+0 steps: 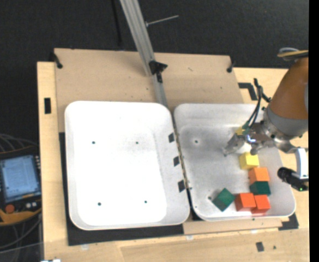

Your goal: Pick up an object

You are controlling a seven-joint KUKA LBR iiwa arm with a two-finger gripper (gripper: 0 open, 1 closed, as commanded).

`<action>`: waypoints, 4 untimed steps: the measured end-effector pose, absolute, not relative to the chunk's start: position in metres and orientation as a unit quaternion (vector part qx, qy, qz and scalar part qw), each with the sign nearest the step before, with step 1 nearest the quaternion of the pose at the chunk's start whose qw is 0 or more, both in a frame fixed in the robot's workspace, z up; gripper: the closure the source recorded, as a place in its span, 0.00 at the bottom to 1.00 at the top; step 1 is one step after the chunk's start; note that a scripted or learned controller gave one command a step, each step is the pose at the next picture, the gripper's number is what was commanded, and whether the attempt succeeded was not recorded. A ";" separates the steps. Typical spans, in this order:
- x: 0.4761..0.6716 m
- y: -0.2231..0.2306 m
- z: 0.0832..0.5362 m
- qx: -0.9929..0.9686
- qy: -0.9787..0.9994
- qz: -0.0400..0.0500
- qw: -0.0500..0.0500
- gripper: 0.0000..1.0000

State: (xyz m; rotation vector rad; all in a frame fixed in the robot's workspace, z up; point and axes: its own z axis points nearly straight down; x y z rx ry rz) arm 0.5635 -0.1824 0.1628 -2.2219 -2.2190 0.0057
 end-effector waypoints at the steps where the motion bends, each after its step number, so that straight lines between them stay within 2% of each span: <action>1: 0.568 -0.187 0.127 -0.708 -0.706 0.000 -0.006 0.00; 2: 0.570 -0.188 0.141 -0.710 -0.704 -0.003 -0.009 1.00; 3: 0.575 -0.192 0.204 -0.706 -0.708 -0.002 -0.004 1.00; 4: 0.576 -0.193 0.209 -0.706 -0.709 -0.001 -0.001 1.00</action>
